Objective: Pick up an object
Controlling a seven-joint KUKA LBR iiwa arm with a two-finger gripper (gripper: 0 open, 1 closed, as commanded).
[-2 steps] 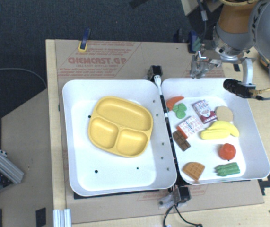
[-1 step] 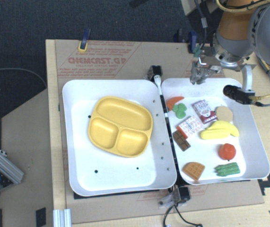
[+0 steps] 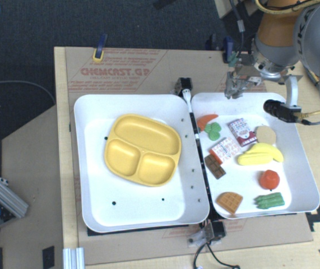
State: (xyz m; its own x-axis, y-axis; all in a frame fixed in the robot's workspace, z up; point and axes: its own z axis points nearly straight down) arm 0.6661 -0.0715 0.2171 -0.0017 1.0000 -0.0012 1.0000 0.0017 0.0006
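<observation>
The right bin (image 3: 305, 172) holds several toy foods: an orange carrot piece (image 3: 206, 120), a green lump (image 3: 213, 131), two red-and-white packets (image 3: 241, 130) (image 3: 223, 149), a brown chocolate bar (image 3: 214, 166), a yellow banana (image 3: 259, 154), a beige disc (image 3: 265, 134), a red tomato (image 3: 269, 179), green beans (image 3: 269, 200) and a waffle (image 3: 229, 202). My gripper (image 3: 235, 91) hangs over the bin's far edge, above and behind the carrot piece, with nothing seen in it.
A yellow three-compartment plate (image 3: 143, 150) lies in the left bin (image 3: 92, 189). A black part (image 3: 280, 111) juts from the arm over the right bin's far right corner. The bins meet along a black-dotted divider (image 3: 198, 150).
</observation>
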